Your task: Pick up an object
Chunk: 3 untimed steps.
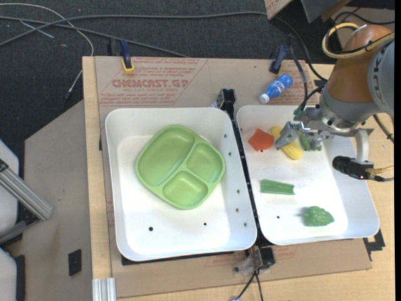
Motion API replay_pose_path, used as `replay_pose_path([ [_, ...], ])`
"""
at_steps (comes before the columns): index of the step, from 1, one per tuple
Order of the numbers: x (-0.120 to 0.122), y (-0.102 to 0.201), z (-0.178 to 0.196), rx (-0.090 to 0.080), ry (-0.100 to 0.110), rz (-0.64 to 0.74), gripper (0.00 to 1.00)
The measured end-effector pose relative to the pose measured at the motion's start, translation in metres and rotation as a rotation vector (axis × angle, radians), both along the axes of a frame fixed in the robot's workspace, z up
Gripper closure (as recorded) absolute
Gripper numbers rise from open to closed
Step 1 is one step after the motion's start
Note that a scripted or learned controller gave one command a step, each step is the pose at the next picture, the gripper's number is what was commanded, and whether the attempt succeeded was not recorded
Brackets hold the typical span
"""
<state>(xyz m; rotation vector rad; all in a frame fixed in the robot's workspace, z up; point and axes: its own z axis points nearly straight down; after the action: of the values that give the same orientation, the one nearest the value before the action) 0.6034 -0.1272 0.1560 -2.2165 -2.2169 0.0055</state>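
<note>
**Over the right bin, a gripper is poised at a cluster of toy food**

On the bench, two white bins are set side by side so that items can be sorted between them. The left bin point(125, 224) is taken up by a green divided plate point(180, 166), laid flat near its middle. In the right bin point(351, 221) the smaller pieces are spread: a green stick point(277, 187), a green leafy lump point(317, 216), an orange-red wedge point(260, 140) and a yellow piece point(289, 150), the likeliest thing to be picked. The arm point(357, 80) is brought in from the right, and the gripper point(301, 137) is lowered just beside the yellow piece, judged a grasp attempt. Nothing is seen held between the fingers; whether they are spread or closed cannot be told. Part of the yellow piece and a green item behind it are hidden by the gripper. A blue bottle point(276, 88) is left outside the bins.
</note>
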Motion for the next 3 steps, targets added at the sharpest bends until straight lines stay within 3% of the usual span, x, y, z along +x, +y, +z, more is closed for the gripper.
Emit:
replay_pose_path([
  [1,-0.003,0.009,-0.06,0.001,0.001,0.0,0.0],
  [2,-0.004,0.009,-0.072,0.0,-0.002,0.0,0.0],
  [3,-0.002,0.009,-0.059,0.0,-0.006,-0.001,1.0],
])
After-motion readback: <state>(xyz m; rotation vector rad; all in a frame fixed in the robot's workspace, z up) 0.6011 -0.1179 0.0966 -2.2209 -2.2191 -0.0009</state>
